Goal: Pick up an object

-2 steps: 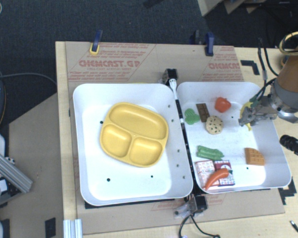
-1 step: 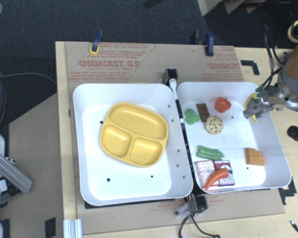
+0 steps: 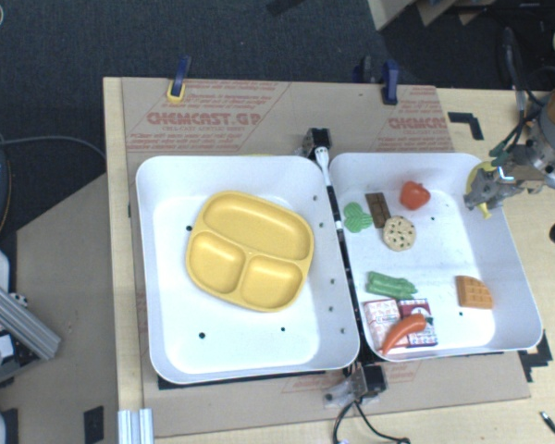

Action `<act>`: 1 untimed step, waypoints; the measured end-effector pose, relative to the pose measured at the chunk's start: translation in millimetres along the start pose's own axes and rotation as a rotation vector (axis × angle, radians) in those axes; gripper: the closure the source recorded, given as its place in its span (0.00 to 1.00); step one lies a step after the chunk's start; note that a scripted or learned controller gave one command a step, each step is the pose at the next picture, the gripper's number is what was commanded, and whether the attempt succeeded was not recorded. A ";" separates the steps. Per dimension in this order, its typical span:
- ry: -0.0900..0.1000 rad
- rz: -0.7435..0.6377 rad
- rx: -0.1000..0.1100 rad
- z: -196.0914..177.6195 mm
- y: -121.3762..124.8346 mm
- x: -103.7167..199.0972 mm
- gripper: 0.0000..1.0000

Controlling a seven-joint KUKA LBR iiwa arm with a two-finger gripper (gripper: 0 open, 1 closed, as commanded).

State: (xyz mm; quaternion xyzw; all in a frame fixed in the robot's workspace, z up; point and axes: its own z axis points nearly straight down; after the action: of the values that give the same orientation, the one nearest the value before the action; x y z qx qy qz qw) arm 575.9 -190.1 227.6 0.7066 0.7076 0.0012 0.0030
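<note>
The right bin (image 3: 499, 248) holds several small toy foods: a red tomato (image 3: 413, 194), a brown chocolate bar (image 3: 377, 209), a green leafy piece (image 3: 355, 217), a chip cookie (image 3: 399, 234), a green bean pod (image 3: 389, 285), a waffle (image 3: 474, 292), and a red chili (image 3: 405, 330) lying on a red-and-white packet (image 3: 394, 320). My gripper (image 3: 486, 192) hangs at the bin's far right rim, to the right of the tomato and apart from it. Nothing shows between its fingers.
The left bin (image 3: 157, 248) holds a yellow three-compartment plate (image 3: 250, 250). Both bins rest on a cardboard sheet (image 3: 259, 109) held by clamps at the back. Cables run along the right edge beside the arm.
</note>
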 end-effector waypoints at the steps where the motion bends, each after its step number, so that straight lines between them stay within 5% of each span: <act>1: 0.003 -0.005 0.003 5.7 23.3 58.3 1.00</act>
State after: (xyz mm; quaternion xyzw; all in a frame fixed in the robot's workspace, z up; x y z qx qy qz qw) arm 599.2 -131.7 221.8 0.7048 0.7094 0.0013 0.0008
